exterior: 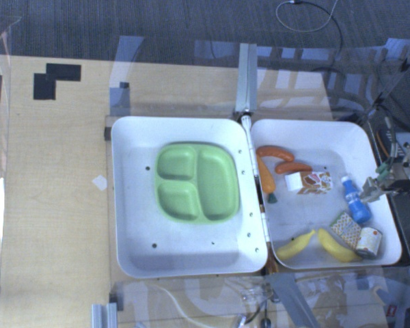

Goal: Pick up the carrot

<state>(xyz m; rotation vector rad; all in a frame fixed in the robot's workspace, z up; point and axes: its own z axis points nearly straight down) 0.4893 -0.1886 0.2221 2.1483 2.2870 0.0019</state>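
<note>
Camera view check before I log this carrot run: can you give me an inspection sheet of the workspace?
Surface: wooden bench bearing two white bins, left bin and right bin.
Job's things: carrot lies in the right bin against its left wall, ungripped.
Clutter: green divided plate in the left bin; in the right bin two sausages, a small printed packet, blue bottle, two bananas, patterned box, small can.
Grippers: gripper at the right bin's right edge, near the bottle; finger state unclear.
Cables: black cable looped on the floor behind.
Surroundings: dark carpet, black markers on the bench.
</note>
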